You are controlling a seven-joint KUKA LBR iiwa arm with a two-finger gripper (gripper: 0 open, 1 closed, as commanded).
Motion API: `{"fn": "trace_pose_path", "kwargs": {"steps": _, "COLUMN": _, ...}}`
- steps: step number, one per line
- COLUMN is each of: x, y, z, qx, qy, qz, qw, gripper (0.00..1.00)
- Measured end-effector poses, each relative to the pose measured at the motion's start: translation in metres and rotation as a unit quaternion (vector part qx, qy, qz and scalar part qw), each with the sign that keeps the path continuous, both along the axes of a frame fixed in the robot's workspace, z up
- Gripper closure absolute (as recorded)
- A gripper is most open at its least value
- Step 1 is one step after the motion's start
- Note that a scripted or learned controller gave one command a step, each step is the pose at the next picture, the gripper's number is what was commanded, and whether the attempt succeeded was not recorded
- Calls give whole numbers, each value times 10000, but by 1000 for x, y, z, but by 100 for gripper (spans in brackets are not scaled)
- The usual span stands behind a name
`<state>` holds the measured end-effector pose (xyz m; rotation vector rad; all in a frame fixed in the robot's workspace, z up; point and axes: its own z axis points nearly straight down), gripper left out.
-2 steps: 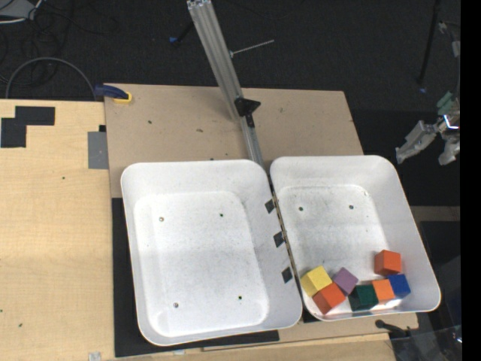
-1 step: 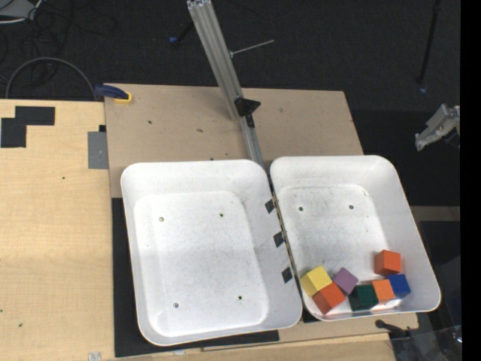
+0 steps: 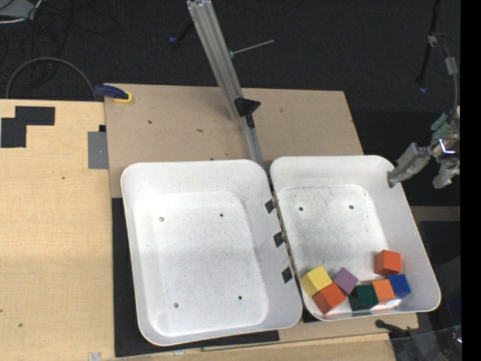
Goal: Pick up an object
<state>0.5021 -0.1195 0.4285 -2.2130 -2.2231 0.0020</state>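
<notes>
Several small coloured blocks lie in the near right corner of the right bin (image 3: 331,164): a yellow one (image 3: 317,279), a purple one (image 3: 346,279), a red-orange one (image 3: 328,298), a dark green one (image 3: 364,297), an orange one (image 3: 383,289), a blue one (image 3: 399,284) and a red one (image 3: 388,262) a little apart. My gripper (image 3: 415,180) hangs at the far right corner of that bin, just outside its rim and well away from the blocks. It is open, with nothing between the fingers.
The left bin (image 3: 150,173) lies beside the right one, with black clips (image 3: 278,238) along the seam between them. An aluminium bar (image 3: 218,51) slants up from the back of the bins. A blue and yellow tool (image 3: 114,93) rests on the bench's far left.
</notes>
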Motion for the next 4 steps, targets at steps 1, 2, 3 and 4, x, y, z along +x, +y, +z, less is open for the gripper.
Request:
{"fn": "trace_pose_path", "kwargs": {"steps": 1, "x": -10, "y": -5, "z": 111, "qx": -21, "qy": -55, "qz": -13, "qw": 10000, "gripper": 0}}
{"fn": "trace_pose_path", "kwargs": {"steps": 2, "x": -15, "y": 52, "z": 112, "qx": -8, "qy": -15, "qz": 6, "qw": 10000, "gripper": 0}}
{"fn": "trace_pose_path", "kwargs": {"steps": 3, "x": -15, "y": 137, "z": 112, "qx": -8, "qy": -2, "qz": 20, "qw": 10000, "gripper": 0}}
{"fn": "trace_pose_path", "kwargs": {"steps": 4, "x": -14, "y": 135, "z": 122, "qx": -14, "qy": 7, "qz": 20, "qw": 10000, "gripper": 100}}
